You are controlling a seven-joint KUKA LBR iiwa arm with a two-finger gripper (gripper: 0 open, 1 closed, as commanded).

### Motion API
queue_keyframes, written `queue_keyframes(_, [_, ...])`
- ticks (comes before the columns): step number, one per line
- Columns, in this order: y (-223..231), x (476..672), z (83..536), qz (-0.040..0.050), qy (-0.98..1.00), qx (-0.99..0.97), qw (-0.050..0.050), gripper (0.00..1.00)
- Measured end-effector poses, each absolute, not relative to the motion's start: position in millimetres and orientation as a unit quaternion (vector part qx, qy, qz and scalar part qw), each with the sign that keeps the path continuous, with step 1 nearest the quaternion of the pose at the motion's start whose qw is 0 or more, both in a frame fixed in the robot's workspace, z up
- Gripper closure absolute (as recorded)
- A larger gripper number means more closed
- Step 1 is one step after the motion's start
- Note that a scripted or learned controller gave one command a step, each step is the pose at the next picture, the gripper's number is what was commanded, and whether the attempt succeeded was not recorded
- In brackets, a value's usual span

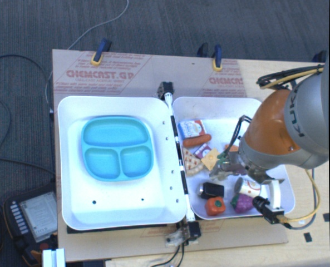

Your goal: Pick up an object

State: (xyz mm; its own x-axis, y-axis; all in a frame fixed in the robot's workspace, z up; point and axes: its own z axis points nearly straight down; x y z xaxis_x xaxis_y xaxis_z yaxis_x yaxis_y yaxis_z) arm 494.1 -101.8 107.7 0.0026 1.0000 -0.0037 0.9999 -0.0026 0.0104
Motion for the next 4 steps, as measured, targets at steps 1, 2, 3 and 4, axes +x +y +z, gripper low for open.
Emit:
queue_keyframes(1, [-101.8, 494.0, 107.5, 0.0023, 0.706, 0.708, 0.005, 0.0])
queue_keyframes(2, [-101.7, 494.6, 117.1, 0.0023, 0.706, 0.708, 0.005, 1.0])
queue_keyframes(3, [-101.7, 494.5, 117.0, 0.0022, 0.706, 0.708, 0.005, 0.0])
queue_keyframes(4, [-95.1, 485.6, 87.7, 0.0011, 0.707, 0.708, 0.003, 0.0])
